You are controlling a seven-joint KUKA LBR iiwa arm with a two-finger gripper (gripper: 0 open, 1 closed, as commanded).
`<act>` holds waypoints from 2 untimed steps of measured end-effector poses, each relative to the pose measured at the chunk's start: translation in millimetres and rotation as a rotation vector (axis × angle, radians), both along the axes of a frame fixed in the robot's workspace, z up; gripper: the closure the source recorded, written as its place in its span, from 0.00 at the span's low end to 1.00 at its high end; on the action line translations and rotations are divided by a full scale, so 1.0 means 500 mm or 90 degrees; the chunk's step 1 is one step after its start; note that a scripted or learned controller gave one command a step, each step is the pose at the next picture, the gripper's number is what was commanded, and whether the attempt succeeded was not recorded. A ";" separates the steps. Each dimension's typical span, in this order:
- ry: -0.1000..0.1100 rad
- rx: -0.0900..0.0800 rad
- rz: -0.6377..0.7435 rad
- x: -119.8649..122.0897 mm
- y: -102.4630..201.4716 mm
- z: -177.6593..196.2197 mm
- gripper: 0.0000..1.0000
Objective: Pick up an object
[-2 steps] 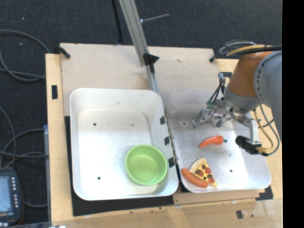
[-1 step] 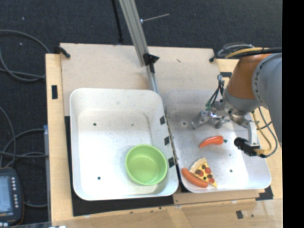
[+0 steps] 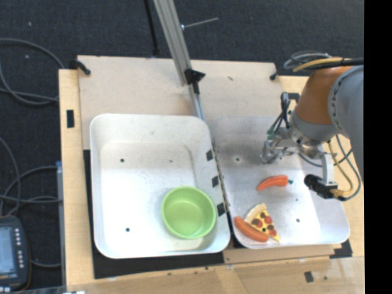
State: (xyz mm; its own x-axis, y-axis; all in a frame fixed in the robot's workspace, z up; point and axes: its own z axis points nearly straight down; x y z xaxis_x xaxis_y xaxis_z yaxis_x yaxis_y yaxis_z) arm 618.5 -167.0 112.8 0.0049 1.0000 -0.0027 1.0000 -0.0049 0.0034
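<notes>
In the right bin point(image 3: 324, 225) lie an orange-red chili-shaped toy point(image 3: 272, 181), a toy pizza slice point(image 3: 262, 220) and a red sausage toy point(image 3: 250, 229) at the front. My gripper point(image 3: 269, 154) hangs over the bin's back part, a little above and behind the chili toy. Nothing shows between its tips. In the left bin point(image 3: 122, 139) a green bowl point(image 3: 188, 211) rests near the front right corner.
A slanted aluminium post point(image 3: 174, 35) rises from the bench behind the bins. Cables hang around the wrist point(image 3: 331, 164). A strip with black clips point(image 3: 217, 176) separates the two bins.
</notes>
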 end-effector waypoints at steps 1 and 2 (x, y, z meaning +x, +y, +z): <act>-0.002 0.001 0.005 0.014 -0.001 0.091 1.00; -0.003 0.001 0.005 0.017 -0.004 0.200 1.00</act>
